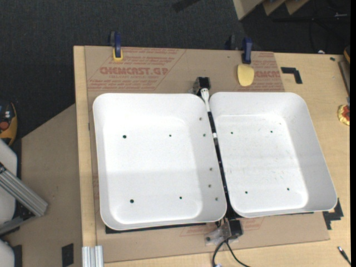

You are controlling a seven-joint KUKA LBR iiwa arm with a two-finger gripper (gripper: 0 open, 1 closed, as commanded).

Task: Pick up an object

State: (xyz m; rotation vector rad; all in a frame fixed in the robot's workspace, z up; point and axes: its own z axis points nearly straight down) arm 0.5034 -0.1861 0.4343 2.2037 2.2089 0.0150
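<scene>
Presently, I can find no loose item on the floor of the left bin (pixel 150 166) or the right bin (pixel 261 160). Each floor reads as plain white with four small dark dots, which I take to be marks or fixings rather than things to pick.

The nearest candidate for the task is a pale yellow item (pixel 245 75). It lies on the tabletop (pixel 144 65) just beyond the far rim of the right bin, directly below a blue clamp (pixel 246 48). I cannot tell whether it is loose or part of that clamp.

A second, orange-red item (pixel 344 114) sits at the right side of the tabletop, cut off by the frame and too partial to assess.

Handling, as a judgement only: the pale yellow item looks small, rounded and matt, so probably light and not slippery. Whether it is stiff or soft I cannot say, and nothing suggests it is fragile. If it is free, I would take it across its narrower width, from above. The clamp and the bin rim close by leave little room on the near and far sides.

A dark strip (pixel 214 143) runs along the seam between the bins and should be kept clear of.

I cannot tell the state of the tool from this view.
</scene>
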